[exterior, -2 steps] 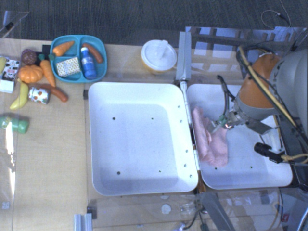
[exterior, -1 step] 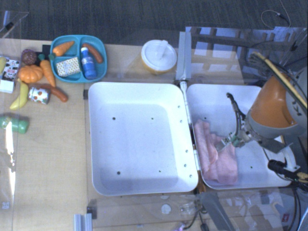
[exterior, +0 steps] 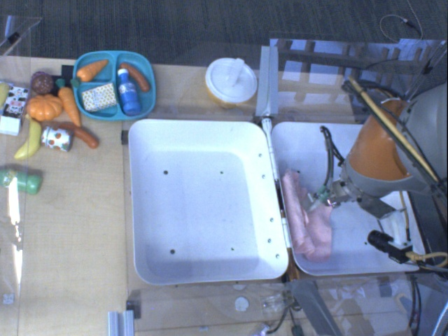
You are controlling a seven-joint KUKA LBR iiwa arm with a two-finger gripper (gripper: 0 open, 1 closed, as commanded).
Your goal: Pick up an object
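A pink cloth-like object lies along the left side of the right bin, stretched from near the divider toward the bin's front edge. My gripper is low over the right bin, its tip at the upper right edge of the pink object and seemingly touching it. The grey arm with its orange band comes in from the right and covers the bin's right half. The wrist hides how the tip meets the pink object.
The left bin lies beside the right one. A blue divided plate with toy food, a white lidded cup, and loose toy vegetables sit on the bench to the left and behind. A black cable loops above the gripper.
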